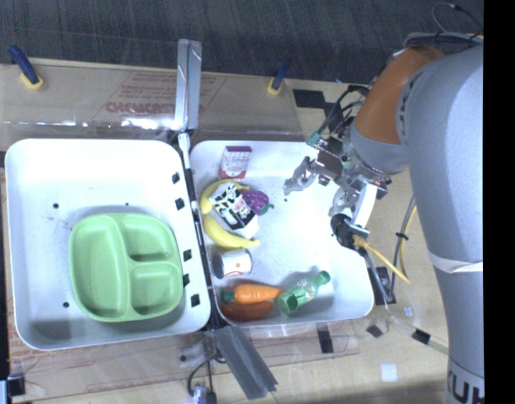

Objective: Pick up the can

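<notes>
Camera view: the can (pixel 236 162) stands at the right bin's (pixel 358 305) twelve o'clock wall, above the banana (pixel 217 225). Probably light, stiff, thin-walled and slick; pinch its sides mid-height. End effector (pixel 312 173) hovers at its three o'clock, fingers apart, empty.

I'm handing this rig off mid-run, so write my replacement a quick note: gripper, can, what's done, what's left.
Gripper: above the right side of the right bin, nothing visibly between its fingers.
Can: at the right bin's far edge, beside the banana. It sits apart from the gripper.
Done: nothing to show; the can is not picked.
Left: move over the can, grasp it, lift it.
</notes>
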Robot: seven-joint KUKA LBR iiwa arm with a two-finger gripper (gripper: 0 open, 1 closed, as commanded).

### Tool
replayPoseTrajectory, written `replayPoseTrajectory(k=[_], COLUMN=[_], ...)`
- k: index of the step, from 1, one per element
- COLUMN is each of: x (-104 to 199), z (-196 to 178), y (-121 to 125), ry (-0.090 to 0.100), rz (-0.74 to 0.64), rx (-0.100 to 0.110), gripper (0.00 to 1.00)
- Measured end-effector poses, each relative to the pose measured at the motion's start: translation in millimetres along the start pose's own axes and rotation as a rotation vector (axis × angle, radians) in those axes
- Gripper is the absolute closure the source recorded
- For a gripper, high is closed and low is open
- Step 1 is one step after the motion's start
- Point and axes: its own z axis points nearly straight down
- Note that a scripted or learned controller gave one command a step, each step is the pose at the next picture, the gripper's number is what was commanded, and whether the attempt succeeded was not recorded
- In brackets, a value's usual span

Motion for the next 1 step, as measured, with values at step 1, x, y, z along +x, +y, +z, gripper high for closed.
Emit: replayPoseTrajectory(k=[1], x=[36.3], z=[96.9], y=[-35.3], ry=[0.001], rz=[0.029], rx=[-0.001], gripper=[0.0])
